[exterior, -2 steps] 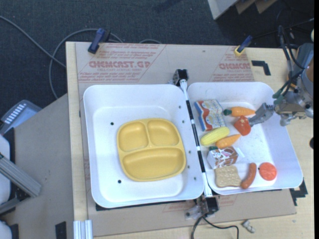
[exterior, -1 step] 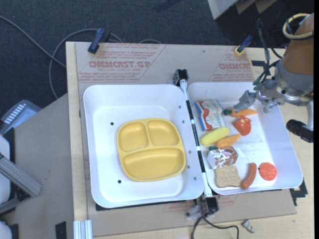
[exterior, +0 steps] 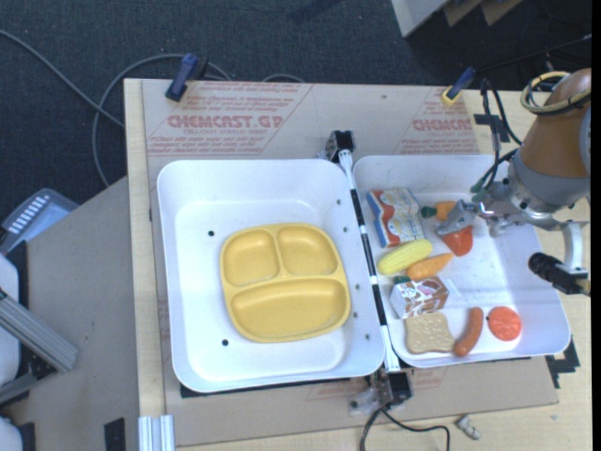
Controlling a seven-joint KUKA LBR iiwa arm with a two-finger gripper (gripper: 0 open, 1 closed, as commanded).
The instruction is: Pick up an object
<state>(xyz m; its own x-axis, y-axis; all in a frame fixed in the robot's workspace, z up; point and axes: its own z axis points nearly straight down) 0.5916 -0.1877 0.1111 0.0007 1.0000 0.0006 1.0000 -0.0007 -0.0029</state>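
The grey two-finger gripper [exterior: 457, 222] hangs low near the far edge of the right white bin [exterior: 554, 338], and I cannot tell its state. A small red rounded toy [exterior: 459, 241] lies just below it, toward the near edge.

One camera hung high above the bench [exterior: 282, 111] and looked down at a slant, far enough away to take in both white bins side by side. The left bin [exterior: 188, 205] sat near the middle of the picture and the right bin [exterior: 535, 336] lay toward the right edge, where the arm [exterior: 556, 148] came in. Dark floor [exterior: 141, 17] showed along the top and left.
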